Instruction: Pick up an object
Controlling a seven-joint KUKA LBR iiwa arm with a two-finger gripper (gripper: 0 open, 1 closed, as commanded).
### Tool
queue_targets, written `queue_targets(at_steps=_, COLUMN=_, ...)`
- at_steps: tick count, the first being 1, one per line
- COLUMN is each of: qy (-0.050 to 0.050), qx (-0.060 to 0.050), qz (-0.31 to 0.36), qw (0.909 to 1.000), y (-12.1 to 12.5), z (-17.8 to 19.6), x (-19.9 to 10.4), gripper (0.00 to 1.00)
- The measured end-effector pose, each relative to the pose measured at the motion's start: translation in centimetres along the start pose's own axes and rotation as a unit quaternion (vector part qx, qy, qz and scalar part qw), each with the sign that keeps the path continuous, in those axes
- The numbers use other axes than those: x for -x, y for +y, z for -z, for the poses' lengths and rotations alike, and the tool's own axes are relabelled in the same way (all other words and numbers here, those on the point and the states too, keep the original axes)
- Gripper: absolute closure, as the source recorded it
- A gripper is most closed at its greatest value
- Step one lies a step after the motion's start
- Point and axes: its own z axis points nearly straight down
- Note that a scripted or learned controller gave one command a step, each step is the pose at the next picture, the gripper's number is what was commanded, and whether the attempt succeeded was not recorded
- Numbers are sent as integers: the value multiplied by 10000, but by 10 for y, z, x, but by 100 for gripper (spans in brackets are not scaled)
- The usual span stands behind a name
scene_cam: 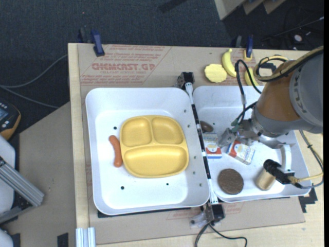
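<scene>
My gripper (230, 137) hangs low in the right bin (226, 95), near its left-centre. A small red and white carton (241, 152) lies just below and right of it, close to or touching it. Left of the gripper is a small red, white and blue packet (212, 149) by the bin's left wall. A brown round disc (230, 181) rests near the front edge, with a tan cylinder (264, 181) to its right. A small brown item (206, 126) sits further back by the left wall. Nothing is visibly held.
The left bin (103, 107) holds a yellow divided plate (153, 145) with an orange sausage (116, 150) along its left side. A banana (228, 62) and a yellow lumpy piece (215, 73) lie on the bench behind the right bin. The arm covers the right bin's right part.
</scene>
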Motion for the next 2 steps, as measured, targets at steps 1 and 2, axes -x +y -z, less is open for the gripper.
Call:
queue_targets(at_steps=1, qy=21, qx=-8, qz=-38, qw=10000, y=-2, z=10, x=3, gripper=100)
queue_targets(at_steps=2, qy=22, qx=-14, qz=-40, qw=10000, y=-2, z=9, x=3, gripper=0)
